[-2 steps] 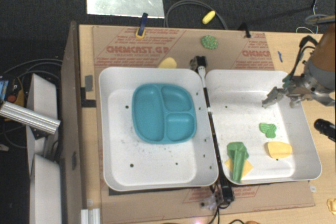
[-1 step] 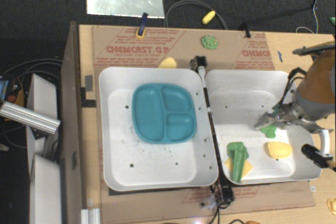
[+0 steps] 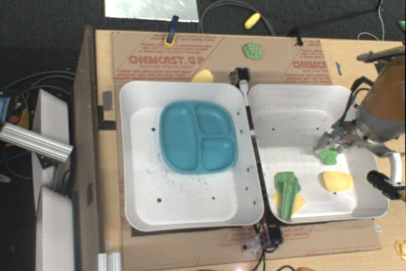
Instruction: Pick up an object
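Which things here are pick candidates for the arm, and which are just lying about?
Job:
gripper
small green piece
yellow lump
green block
right bin

Lying about:
blue divided plate
left bin
green ball

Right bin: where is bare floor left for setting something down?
The right bin is bare across its far and left floor, from the divider to the tool. Its near side is crowded: green toy, yellow piece, small green item.

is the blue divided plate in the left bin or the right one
In the left bin: the blue plate lies flat on its floor, left of the divider.
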